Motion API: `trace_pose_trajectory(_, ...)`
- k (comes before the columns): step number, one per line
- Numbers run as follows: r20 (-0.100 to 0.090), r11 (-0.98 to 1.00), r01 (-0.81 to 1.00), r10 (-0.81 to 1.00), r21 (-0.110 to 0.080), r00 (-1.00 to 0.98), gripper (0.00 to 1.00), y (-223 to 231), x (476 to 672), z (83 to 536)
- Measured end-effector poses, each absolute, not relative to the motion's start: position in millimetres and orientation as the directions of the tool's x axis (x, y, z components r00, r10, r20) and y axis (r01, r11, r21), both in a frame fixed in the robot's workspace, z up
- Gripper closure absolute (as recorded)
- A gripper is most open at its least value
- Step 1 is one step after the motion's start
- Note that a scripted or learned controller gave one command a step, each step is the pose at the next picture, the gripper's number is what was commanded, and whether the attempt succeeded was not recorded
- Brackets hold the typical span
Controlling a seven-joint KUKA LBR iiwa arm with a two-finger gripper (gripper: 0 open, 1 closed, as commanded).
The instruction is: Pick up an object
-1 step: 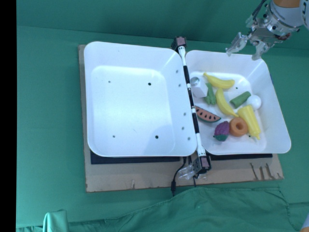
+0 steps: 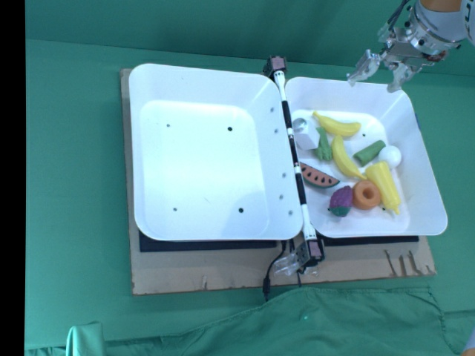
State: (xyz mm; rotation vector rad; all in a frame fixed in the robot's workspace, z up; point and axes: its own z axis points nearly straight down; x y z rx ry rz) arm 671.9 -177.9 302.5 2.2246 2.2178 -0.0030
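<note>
Toy food fills the right bin below and left of the gripper, which hovers spread and empty above the bin's far rim, apparently poised to descend; a yellow banana lies nearest.

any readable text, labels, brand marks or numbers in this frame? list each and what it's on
None readable.
White bins: dark dots on the floor, no lettering.
Toy food, e.g. banana, watermelon slice, corn: no print visible.
Gripper and arm: no legible marking; too small to tell.
Cardboard base: a few short dark lines near its right corner, not legible as text.
</note>
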Motion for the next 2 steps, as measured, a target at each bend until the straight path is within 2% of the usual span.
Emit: trace_pose_trajectory(2,-0.002,-0.003,1.0,1.0,-0.005,0.003,0.0,-184.6,662.7,210.5)
